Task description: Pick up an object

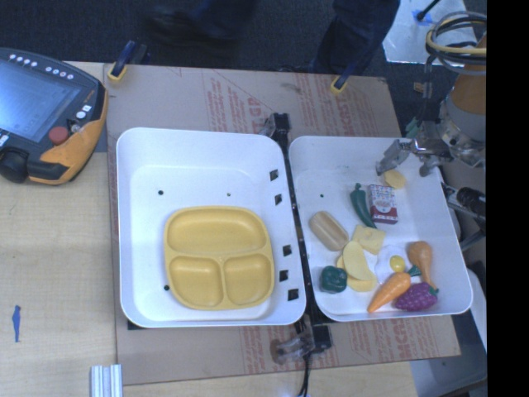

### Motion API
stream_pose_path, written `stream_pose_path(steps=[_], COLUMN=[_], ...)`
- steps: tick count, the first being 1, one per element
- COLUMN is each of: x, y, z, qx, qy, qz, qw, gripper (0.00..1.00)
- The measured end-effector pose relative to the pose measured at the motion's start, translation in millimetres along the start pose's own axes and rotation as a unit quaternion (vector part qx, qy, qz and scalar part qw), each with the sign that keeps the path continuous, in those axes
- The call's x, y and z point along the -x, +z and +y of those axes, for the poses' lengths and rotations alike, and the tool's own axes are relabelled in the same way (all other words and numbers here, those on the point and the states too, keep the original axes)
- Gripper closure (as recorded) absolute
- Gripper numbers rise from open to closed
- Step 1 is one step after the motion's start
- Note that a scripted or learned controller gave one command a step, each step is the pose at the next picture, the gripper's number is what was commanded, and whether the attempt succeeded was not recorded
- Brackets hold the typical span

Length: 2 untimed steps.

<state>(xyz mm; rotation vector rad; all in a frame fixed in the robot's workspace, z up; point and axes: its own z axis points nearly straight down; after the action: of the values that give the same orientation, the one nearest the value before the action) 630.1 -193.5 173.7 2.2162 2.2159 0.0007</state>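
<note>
Plainly, a small pale yellow piece (395, 179) lies near the far right corner of the right bin (324, 154), just below the gripper (407, 157), whose fingers stand apart around nothing. Toy foods crowd that bin's near edge: a carrot (388, 291), purple grapes (416, 297). A yellow tray (220, 256) fills the left bin (136, 222).

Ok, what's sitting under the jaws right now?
A small pale yellow piece lies just below the gripper, at the right bin's far edge. The fingers cover part of it.
</note>
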Motion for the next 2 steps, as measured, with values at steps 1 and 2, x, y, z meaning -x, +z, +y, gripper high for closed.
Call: stream_pose_path(steps=[1, 2], x=[-72.3, -39.4], y=[78.5, 65.5], z=[-63.8, 26.7], qx=[-0.003, 0.001], qy=[-0.004, -0.004], qz=[0.001, 0.001], qw=[1.0, 1.0], gripper=[0.0, 0.0])
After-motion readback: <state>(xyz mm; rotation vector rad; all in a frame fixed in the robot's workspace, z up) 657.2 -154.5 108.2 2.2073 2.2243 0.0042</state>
